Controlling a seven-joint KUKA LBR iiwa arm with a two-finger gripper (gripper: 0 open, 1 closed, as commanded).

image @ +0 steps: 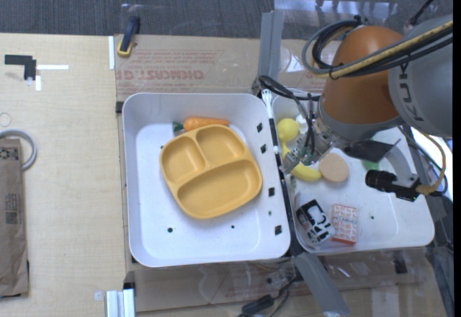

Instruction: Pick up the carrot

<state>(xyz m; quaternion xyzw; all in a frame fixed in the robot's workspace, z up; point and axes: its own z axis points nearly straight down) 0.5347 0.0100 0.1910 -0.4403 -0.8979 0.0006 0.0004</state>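
The carrot (204,122) lies in the left bin (144,186), well to the left of the gripper (301,157), touching the far edge of a yellow divided plate (210,170). The gripper hangs low in the right bin (410,233); whether it is open or shut cannot be told. A banana (307,173) lies just beneath it, a lemon (287,129) just behind, and a tan round thing (335,168) just to its right.

The scene is lit evenly and brightly from above. Soft, short shadows are cast beside the yellow plate (211,170) in the left bin (144,236). Glare is seen on the clear sheet (335,9) at the top. Fine detail around the claw (302,157) is perhaps slightly blurred.
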